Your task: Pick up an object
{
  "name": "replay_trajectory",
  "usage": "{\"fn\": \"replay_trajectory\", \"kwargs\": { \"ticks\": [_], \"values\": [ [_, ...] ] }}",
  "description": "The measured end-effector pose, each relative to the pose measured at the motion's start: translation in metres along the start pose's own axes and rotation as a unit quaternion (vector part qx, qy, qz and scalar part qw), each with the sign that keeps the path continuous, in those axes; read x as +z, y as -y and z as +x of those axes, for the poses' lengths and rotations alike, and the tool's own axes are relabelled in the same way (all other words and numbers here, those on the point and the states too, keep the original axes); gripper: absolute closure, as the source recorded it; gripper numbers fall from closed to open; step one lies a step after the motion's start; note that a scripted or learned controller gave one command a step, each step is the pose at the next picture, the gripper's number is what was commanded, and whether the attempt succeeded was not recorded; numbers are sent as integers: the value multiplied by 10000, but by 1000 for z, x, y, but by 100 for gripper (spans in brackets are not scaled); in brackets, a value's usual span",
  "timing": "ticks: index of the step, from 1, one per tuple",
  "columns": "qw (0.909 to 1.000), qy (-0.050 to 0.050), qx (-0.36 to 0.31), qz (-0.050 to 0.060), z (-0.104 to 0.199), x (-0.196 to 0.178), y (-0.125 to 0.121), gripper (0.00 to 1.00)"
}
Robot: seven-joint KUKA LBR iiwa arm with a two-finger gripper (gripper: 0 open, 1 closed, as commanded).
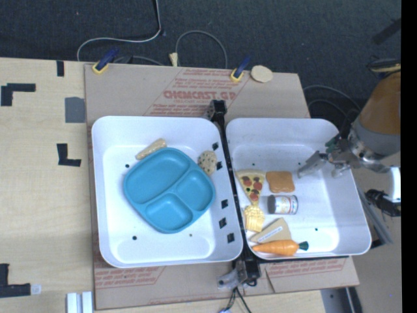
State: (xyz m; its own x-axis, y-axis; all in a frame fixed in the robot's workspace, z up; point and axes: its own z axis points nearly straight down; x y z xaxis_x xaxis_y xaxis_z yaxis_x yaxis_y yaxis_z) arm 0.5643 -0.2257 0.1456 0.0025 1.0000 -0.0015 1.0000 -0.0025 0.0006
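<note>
The right bin (339, 237) holds a pizza slice (251, 185), an orange-brown toast (280, 181), a small jar (283, 205) lying on its side, a yellow corn piece (254, 218), a tan wedge (273, 230) and a carrot (279, 246). My gripper (313, 164) hangs over the right side of this bin, up and to the right of the toast and apart from it. Nothing shows in its grasp. The grey arm with its orange band (384, 106) reaches in from the right.
In the left bin (107, 240) lie a blue divided plate (169, 189), a tan bread piece (151, 149) and a cookie (208, 162) near the divider. Both bins rest on cardboard (195, 93). Cables run along the back.
</note>
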Motion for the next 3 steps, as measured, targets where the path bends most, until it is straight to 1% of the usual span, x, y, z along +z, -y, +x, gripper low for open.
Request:
{"fn": "replay_trajectory", "kwargs": {
  "ticks": [1, 2, 3],
  "values": [
    [10000, -24, -29, 37, 59, 55, 24, 0],
    [10000, 9, -31, -22, 69, 59, -48, 0],
    [10000, 12, -11, -41, 73, 57, 21, 0]
  ]
}}
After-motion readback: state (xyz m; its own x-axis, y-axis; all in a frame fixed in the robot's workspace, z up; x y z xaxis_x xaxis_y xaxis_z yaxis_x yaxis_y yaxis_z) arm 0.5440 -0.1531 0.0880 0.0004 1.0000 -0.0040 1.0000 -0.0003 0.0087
